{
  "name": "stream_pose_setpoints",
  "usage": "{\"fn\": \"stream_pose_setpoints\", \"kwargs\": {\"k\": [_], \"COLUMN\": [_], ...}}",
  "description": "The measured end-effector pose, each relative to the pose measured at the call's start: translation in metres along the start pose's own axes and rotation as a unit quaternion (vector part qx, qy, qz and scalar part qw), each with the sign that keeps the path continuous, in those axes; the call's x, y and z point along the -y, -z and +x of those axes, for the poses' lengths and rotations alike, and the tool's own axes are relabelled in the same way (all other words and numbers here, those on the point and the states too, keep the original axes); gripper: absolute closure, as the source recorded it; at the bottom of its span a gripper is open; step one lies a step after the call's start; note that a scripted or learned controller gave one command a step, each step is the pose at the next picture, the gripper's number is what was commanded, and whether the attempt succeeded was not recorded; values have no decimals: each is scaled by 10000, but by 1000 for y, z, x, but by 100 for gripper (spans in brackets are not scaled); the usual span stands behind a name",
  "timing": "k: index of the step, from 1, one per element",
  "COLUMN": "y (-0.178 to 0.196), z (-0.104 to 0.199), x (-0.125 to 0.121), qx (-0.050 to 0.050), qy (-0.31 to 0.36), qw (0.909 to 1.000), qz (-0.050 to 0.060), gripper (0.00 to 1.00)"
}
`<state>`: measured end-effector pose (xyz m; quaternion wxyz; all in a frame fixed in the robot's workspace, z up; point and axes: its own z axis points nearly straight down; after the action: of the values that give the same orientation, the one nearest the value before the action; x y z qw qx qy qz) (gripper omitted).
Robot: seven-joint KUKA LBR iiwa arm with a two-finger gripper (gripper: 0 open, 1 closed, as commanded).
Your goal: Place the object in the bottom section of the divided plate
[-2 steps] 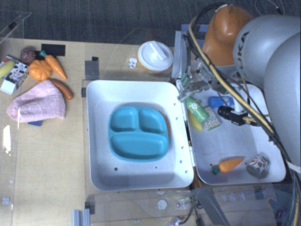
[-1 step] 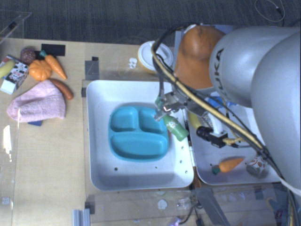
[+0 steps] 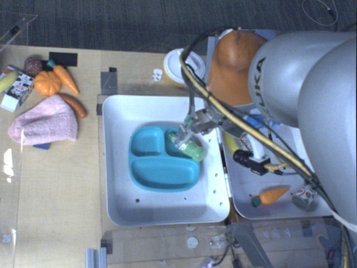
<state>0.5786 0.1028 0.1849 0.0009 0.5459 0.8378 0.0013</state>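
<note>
Wood bench (image 3: pixel 56 194); white bins (image 3: pixel 120 205); dark carpet (image 3: pixel 139 10) behind.

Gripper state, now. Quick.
Gripper: closed on a green object, at the blue divided plate's upper right section.
</note>
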Motion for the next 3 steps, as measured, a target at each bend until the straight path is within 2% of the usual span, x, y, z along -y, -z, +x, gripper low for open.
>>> {"fn": "stream_pose_setpoints", "kwargs": {"k": [3], "y": [0], "z": [0], "x": [0], "qx": [0], "qy": [0], "qw": [10000], "qz": [0], "gripper": [0]}}
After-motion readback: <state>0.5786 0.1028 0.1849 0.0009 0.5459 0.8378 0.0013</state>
